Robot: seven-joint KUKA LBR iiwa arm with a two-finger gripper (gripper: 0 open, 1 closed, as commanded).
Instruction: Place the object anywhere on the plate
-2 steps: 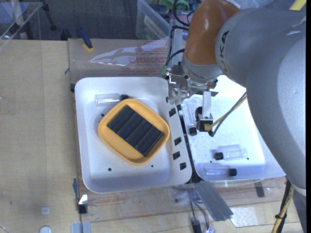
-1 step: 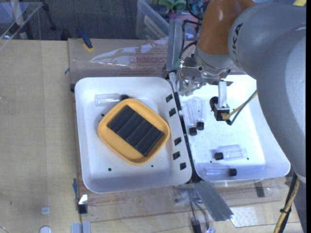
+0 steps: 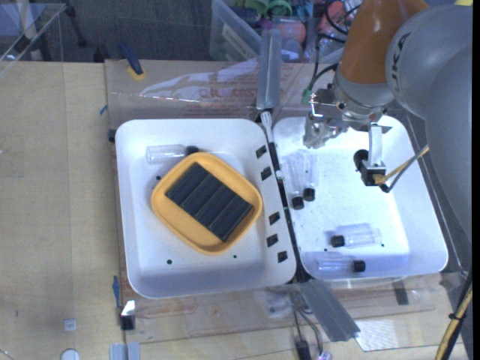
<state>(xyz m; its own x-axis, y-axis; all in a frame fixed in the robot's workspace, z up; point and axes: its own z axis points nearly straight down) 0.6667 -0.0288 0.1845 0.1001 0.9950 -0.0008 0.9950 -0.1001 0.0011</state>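
Gripper (image 3: 315, 135) hangs over the right bin (image 3: 420, 223), apparently above the clear vials (image 3: 298, 177); its opening cannot be judged. The yellow plate (image 3: 166, 201) in the left bin (image 3: 135, 261) carries 0 vials. Placement remains undone.

Yellow plate (image 3: 206, 202) in left bin (image 3: 142, 268); clear vials (image 3: 300, 172) beneath claw (image 3: 321, 135).

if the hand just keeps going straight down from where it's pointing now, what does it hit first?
Probably the clear vials lying just below the hand in the right bin, or bare bin floor beside them. The slanted camera leaves depth unclear, so I cannot tell which.
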